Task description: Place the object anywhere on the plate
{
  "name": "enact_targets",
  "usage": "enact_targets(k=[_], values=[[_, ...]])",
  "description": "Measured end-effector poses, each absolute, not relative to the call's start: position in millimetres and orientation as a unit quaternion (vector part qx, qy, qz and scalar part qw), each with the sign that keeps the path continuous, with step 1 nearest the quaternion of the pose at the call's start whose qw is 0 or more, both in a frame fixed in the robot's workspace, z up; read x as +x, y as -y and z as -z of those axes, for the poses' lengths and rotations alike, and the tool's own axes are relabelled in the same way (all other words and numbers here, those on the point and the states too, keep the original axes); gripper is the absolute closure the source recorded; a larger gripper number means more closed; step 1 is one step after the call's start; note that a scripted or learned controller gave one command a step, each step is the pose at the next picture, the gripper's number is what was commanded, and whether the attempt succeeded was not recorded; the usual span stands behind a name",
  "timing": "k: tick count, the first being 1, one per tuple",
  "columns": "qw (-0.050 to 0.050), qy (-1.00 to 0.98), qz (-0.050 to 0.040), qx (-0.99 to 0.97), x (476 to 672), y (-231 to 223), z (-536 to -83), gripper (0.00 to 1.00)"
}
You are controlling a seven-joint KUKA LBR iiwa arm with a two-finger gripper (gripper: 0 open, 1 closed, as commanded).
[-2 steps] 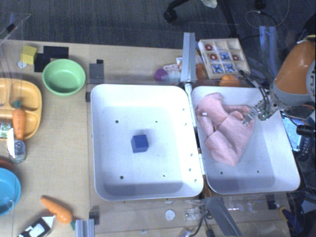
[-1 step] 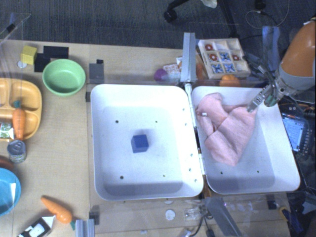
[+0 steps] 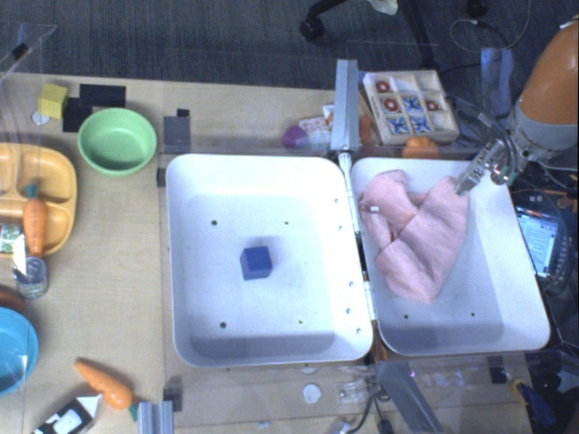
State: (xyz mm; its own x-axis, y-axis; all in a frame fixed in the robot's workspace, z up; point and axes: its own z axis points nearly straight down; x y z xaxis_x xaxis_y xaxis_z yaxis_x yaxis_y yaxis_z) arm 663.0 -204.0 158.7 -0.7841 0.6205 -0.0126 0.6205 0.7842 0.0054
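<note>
Blue cube (image 3: 257,261) is what I take for the object: it sits alone near the middle of the left bin (image 3: 194,333), flat on the white floor, well apart from every wall. Over in the right bin (image 3: 507,333) I see a crumpled pink cloth (image 3: 412,233) spread from the upper left corner down toward the centre. My end effector (image 3: 474,175) is at the upper right of that bin, its tip right at the top edge of the cloth; from this angle I cannot tell how wide the fingers stand or whether they have caught any fabric. The grey arm with its orange band (image 3: 554,75) comes in from the right above it. On the table to the left I have a green bowl (image 3: 117,139), a yellow divided tray (image 3: 45,183) with a carrot (image 3: 33,227) on it, a blue plate (image 3: 14,351) at the edge, and a second carrot (image 3: 106,383) lower down. A tic-tac-toe board (image 3: 407,105) lies behind the bins.
</note>
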Motion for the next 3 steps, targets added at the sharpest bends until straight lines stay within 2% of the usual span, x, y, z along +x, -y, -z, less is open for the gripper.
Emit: enact_targets(k=[2,3], values=[[0.007,-0.99,0.0003,0.139,660.9,203.5,-153.0,1.0],[0.006,-0.998,0.0006,0.066,652.5,203.2,-144.8,1.0]])
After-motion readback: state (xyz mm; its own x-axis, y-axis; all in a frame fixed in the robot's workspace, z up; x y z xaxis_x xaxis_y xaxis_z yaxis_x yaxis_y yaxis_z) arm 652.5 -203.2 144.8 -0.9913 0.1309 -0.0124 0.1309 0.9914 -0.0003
